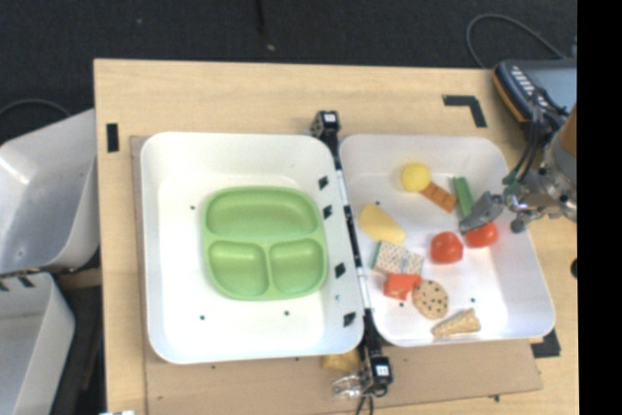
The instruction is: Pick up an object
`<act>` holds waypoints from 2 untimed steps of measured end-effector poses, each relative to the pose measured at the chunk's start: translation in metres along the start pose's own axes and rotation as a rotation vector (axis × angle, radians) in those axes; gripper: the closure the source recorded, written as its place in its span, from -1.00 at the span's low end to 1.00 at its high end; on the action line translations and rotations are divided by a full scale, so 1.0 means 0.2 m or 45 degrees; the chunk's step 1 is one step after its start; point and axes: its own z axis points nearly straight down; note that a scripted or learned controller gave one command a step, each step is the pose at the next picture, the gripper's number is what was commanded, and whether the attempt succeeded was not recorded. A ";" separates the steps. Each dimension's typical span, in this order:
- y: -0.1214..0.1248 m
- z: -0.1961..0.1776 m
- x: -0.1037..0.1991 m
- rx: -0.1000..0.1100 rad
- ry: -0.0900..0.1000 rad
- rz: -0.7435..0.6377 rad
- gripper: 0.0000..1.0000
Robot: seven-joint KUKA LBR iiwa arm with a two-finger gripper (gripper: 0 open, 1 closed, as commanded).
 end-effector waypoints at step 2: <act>-0.14 -0.06 0.56 0.008 0.005 -0.008 -1.00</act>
